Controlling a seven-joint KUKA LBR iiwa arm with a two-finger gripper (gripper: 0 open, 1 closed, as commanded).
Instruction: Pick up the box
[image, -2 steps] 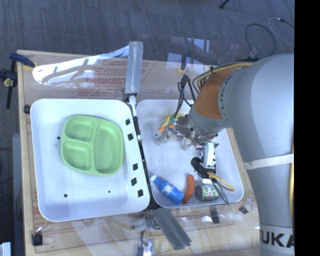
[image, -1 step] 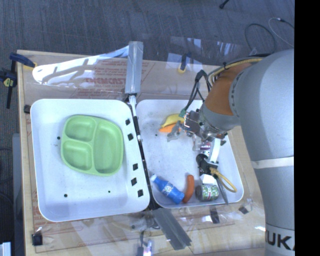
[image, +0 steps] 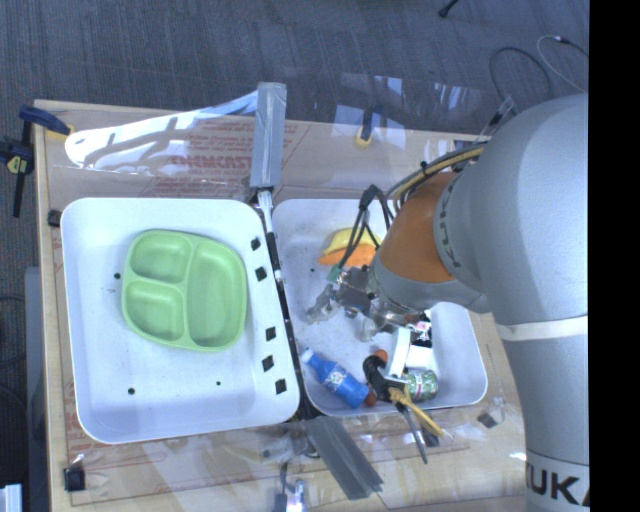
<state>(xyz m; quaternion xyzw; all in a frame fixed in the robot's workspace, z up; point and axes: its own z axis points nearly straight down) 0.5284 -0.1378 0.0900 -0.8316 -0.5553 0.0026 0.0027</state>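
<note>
The box (image: 408, 347) is a small white carton with black and red print. It lies in the right bin (image: 300, 232) near the front right, partly under the arm's wrist. My gripper (image: 332, 300) hangs low over the middle of that bin, pointing left, a short way left of the box. Nothing shows between its fingers, and it is apart from the box.
In the right bin a yellow and orange item (image: 347, 246) lies behind the gripper. A blue bottle (image: 335, 378), a green can (image: 421, 384) and pencil-like sticks (image: 418, 418) lie at the front. A green divided plate (image: 186, 289) sits in the left bin (image: 90, 400).
</note>
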